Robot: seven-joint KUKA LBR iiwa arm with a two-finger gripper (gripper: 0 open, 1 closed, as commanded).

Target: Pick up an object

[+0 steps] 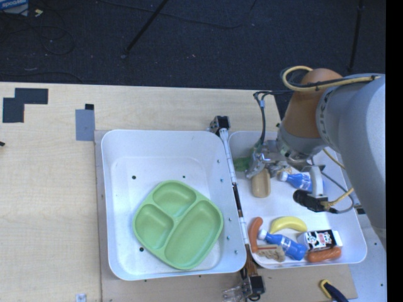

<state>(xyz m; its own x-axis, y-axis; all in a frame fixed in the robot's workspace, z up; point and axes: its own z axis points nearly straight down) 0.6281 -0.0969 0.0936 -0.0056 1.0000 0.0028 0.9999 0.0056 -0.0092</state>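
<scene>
Bulky grey arm (pixel 356 124), rounded casing. Orange band (pixel 302 109) above wrist. Yellow cable loop on top, black cable trailing alongside. Metallic two-finger gripper (pixel 263 161), silver hardware around its base.

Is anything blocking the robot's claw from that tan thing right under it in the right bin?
Nothing visible does. The gripper hangs right over the tan object, which stands apart from the blue bottle beside it and from the bin wall.

Green divided plate (pixel 178 223), yellow banana (pixel 288 224), blue bottle (pixel 284 244), white bins (pixel 119 168), orange-banded grey arm (pixel 340 115).
</scene>
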